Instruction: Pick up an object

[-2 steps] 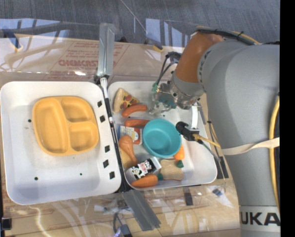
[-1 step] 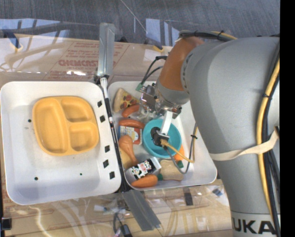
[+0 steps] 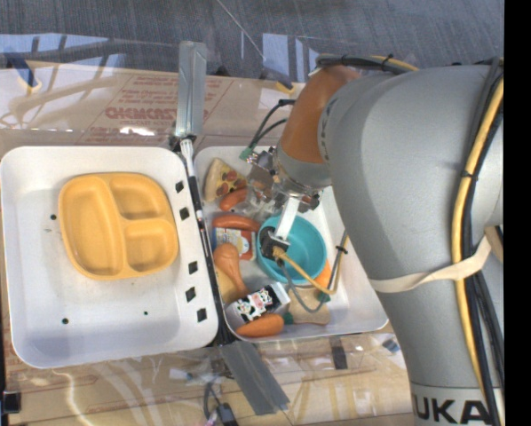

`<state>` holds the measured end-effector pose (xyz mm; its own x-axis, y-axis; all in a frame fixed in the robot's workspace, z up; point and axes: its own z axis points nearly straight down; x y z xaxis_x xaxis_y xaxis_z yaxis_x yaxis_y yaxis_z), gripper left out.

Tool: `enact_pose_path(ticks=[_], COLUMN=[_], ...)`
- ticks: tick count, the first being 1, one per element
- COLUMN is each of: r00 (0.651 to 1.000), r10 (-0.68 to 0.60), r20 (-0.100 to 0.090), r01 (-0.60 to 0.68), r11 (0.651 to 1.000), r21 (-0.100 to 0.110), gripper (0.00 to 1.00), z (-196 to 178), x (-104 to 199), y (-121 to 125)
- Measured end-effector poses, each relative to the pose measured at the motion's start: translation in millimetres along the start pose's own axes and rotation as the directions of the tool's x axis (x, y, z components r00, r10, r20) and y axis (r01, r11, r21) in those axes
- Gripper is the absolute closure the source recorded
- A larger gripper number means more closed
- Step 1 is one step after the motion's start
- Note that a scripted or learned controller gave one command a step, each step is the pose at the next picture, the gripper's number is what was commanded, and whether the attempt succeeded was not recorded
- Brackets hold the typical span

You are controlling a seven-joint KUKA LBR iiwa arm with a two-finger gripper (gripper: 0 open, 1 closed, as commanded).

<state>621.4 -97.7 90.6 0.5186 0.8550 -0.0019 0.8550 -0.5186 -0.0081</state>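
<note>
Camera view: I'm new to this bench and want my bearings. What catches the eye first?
The big grey arm fills the right side, reaching down into the right bin, which is crowded with toy food and a teal bowl. In the left bin lies a yellow divided tray, alone.

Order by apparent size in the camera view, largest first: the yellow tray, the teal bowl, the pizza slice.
1. Yellow tray, by far the largest.
2. Teal bowl, partly covered by the arm, yet clearly bigger than the next.
3. Pizza slice, the smallest.
</note>
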Motion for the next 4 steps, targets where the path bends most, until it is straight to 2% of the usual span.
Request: enact_pose_path(ticks=[1, 2, 3, 4], r00=[0.987, 0.994, 1.0, 0.911], r10=[-0.162, -0.107, -0.016, 0.413], r20=[0.0, 0.0, -0.001, -0.007], r01=[0.162, 0.107, 0.016, -0.413], r11=[0.987, 0.994, 1.0, 0.911], r21=[-0.006, 0.0, -0.006, -0.006], gripper=[1.0, 1.0, 1.0, 1.0], z=[-1.5, 0.2, -0.9, -103.2], x=[-6.1, 6.7, 10.5, 42.0], y=[16.1, 0.5, 13.1, -3.9])
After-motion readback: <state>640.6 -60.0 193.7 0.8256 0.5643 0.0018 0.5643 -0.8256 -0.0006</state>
